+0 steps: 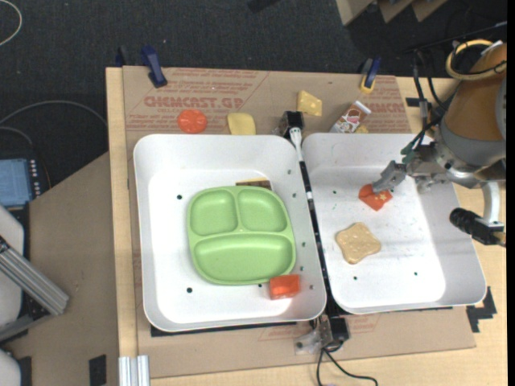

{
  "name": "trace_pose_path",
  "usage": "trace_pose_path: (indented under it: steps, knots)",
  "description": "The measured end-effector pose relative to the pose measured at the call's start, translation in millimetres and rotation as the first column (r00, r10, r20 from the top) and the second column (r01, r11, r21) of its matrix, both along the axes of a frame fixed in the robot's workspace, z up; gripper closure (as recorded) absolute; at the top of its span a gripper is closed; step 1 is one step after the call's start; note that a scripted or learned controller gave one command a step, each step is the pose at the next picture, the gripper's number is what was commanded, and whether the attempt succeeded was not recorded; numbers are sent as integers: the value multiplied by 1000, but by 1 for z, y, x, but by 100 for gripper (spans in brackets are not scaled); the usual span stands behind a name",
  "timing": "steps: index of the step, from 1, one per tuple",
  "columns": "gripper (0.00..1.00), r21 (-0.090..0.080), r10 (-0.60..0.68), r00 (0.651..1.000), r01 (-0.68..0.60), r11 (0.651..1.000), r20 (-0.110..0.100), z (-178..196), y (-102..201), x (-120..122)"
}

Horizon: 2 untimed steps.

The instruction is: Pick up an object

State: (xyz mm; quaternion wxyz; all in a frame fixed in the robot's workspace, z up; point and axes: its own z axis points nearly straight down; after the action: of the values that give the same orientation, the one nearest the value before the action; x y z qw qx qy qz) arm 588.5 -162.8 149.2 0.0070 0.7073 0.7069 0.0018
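White plastic bins side by side, the grey arm's two-finger gripper [385, 185] low in the right bin [451, 284].

Its fingers touch a small red-orange block [374, 199]; their grip cannot be told. A tan toast-shaped piece [356, 242] lies nearby. The left bin [157, 215] holds a green three-compartment tray [240, 235], an orange block [283, 286] at its corner.

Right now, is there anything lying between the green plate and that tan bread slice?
In the camera view, the raised rims where the two bins meet run between the green plate and the bread slice.
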Motion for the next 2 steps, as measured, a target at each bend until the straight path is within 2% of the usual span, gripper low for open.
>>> trace_pose_path:
  steps: [1, 2]
  knots:
    - [0, 12, 5, 1000, -5, 1000, -20, -51, 60, -26]
    - [0, 8, -3, 1000, 3, 1000, -7, -62, 56, -80]
